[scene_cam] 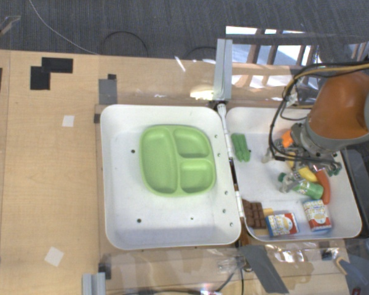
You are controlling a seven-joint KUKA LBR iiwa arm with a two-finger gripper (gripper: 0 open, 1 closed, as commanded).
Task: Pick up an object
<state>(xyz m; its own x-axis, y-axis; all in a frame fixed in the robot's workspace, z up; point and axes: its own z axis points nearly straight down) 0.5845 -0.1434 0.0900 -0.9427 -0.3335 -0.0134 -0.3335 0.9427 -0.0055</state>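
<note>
My gripper [305, 168] hangs low over the right bin [258, 177], under the orange-banded wrist [339, 106], which hides most of it. It is down among a cluster of small items: a yellow piece [308, 174], a green bottle [310, 190] and a red-orange stick [325, 187]. Whether it touches any of them is unclear. An orange item [287, 139] peeks out by the wrist's left side. Elsewhere in this bin lie a green block [240, 147], a brown chocolate bar [254, 214], a blue-and-white box [280, 224] and a red-and-white carton [318, 216].
The left bin [120, 220] holds a light green divided plate [176, 160]. A raised rim [229, 165] separates the two bins. A metal post [222, 69] stands behind them. Black cables [277, 128] loop off the wrist over the right bin.
</note>
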